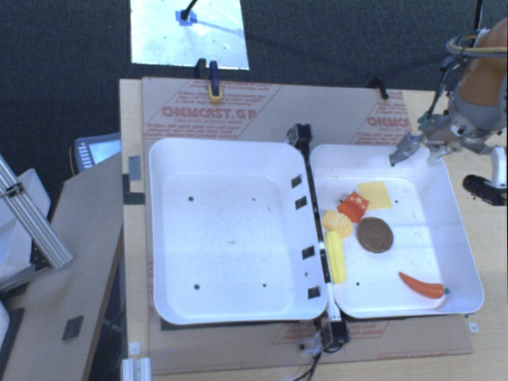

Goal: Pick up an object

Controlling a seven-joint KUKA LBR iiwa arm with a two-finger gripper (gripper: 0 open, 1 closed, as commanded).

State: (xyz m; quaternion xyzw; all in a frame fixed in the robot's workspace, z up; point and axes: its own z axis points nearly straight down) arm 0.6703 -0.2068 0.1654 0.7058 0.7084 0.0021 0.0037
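Hovering above the right bin's far corner, the claw looks spread and empty; next, descend onto the brown disc.

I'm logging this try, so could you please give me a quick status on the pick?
Gripper over right bin's far edge, open, nothing between fingers. Brown disc, yellow square, red pepper all lying in bin. Nothing in the way.

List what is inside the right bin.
The right bin holds a yellow square, a red piece, a brown disc, an orange lump, a yellow corn cob and an orange-red pepper. Anything under these is covered.
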